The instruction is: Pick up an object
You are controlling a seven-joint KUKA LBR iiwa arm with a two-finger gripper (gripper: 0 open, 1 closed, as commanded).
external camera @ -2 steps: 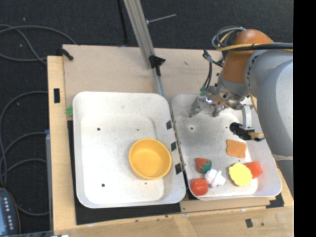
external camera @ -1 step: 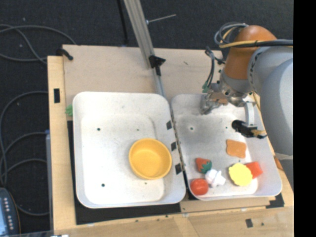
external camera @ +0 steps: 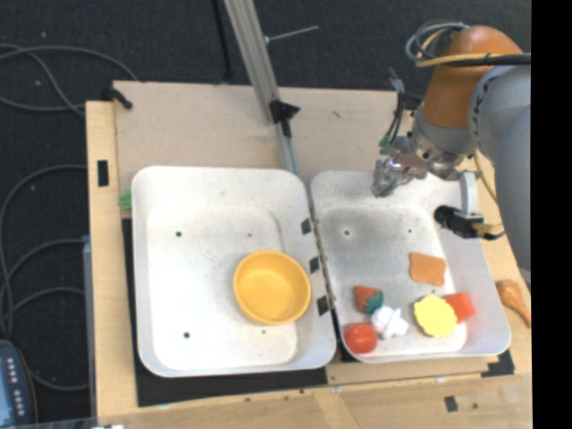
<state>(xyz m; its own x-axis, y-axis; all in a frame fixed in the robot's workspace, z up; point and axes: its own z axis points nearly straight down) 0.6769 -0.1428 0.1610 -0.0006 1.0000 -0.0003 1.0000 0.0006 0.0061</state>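
Your pincer (external camera: 386,182) hangs over the far edge of the right bin (external camera: 357,213); can't tell how it's set. Candidates sit along that bin's near edge: a red tomato-ish ball (external camera: 361,337), a red-and-green strawberry thing (external camera: 367,298), a white lump (external camera: 389,322), a yellow blob (external camera: 434,316), an orange slab (external camera: 427,269). Yellow bowl (external camera: 271,287) sits in the left bin (external camera: 179,204).

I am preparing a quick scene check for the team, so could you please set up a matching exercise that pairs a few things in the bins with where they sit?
Things:
1. yellow bowl
2. gripper
3. red ball
4. orange slab

Places:
A. near corner of the right bin, by the divider
B. over the far edge of the right bin
C. left bin
D. right side of the right bin

Pairs: 1-C, 2-B, 3-A, 4-D
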